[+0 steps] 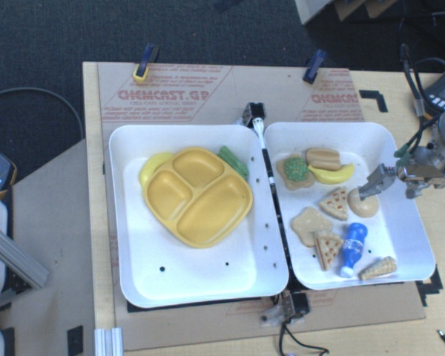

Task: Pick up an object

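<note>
Two shallow white bins are set side by side on a bench.

Left bin (133,221): a yellow divided tray (199,196) is laid at a slant, with a green item (233,162) just beside its upper right edge and a yellow item (150,167) partly under its upper left.

Right bin (408,236): toy foods are scattered.
- A banana (332,173) is laid with its long axis nearly level across the view, tips curled upward, touching a hot dog bun (323,157) above it.
- A broccoli piece (295,170) rests on a tan round.
- Two pizza slices (334,203) (328,249) are seen.
- A tan cookie (308,224) lies between the slices.
- A blue bottle (352,248) is tilted, its long axis near upright in the view, white cap toward the near rim.
- A cone (378,268) points right and slightly up.
- A pale round piece (365,206) lies just under the fingertip.

The gripper (371,189) is extended from the right, over the pale round piece. Whether the fingers are apart or together cannot be told.
</note>
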Robot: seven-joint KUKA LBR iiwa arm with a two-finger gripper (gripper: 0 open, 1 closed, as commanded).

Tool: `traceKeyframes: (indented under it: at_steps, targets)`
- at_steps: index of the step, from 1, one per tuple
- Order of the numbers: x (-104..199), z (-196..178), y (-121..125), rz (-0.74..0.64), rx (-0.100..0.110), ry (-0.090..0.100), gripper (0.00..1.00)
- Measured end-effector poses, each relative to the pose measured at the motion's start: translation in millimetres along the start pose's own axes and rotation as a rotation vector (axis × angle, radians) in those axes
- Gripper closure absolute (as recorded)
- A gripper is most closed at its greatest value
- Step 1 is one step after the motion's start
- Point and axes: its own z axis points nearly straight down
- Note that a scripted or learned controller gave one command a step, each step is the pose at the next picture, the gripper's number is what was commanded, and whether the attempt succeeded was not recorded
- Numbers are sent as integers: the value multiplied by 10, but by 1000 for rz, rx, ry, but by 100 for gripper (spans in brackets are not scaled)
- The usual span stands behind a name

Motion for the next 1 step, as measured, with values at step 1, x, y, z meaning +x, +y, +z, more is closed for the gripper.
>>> traceKeyframes:
  at_steps: [1]
  targets:
    - [1, -51, 18, -3, -11, -2, 0]
